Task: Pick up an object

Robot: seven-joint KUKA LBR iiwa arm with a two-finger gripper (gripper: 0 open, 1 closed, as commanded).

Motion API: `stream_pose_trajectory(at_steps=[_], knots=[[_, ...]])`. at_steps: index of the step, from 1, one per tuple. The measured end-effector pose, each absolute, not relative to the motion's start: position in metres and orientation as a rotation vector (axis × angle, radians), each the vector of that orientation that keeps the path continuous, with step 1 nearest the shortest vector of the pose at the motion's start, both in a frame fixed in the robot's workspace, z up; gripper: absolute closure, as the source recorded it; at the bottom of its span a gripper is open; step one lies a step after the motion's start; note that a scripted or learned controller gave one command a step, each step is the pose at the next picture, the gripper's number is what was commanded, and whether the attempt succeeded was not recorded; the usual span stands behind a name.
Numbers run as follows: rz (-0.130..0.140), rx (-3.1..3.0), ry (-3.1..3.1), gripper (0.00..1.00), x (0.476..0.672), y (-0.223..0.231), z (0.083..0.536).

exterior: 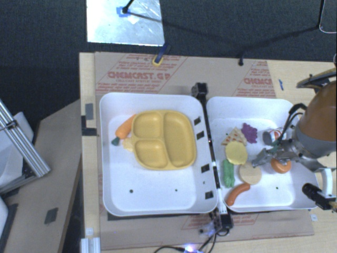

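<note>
Over the right bin [263, 199], the gripper [261, 158] hangs low among toy foods.
I cannot tell its jaw state. A yellow disc [236, 153] lies just left; an orange piece [280, 166] sits right, under the wrist.

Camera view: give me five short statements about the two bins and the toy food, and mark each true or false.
1. The yellow divided plate lies in the left bin. True.
2. The toy carrot lies in the right bin. False: it lies in the left bin, against the plate's left edge.
3. The purple grapes are in the right bin. True.
4. The sausage rests on the plate. False: it lies on the right bin's floor, near the front.
5. The gripper is over the left bin. False: it is over the right bin.
</note>
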State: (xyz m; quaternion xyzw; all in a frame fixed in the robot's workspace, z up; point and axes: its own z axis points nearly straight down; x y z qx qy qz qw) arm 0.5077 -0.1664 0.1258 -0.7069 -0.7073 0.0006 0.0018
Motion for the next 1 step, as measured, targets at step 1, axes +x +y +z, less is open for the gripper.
stream_pose_trajectory(at_steps=[1], knots=[[-0.006, -2.225, -2.226, 0.00, 0.5103, -0.1671, 0.0979]])
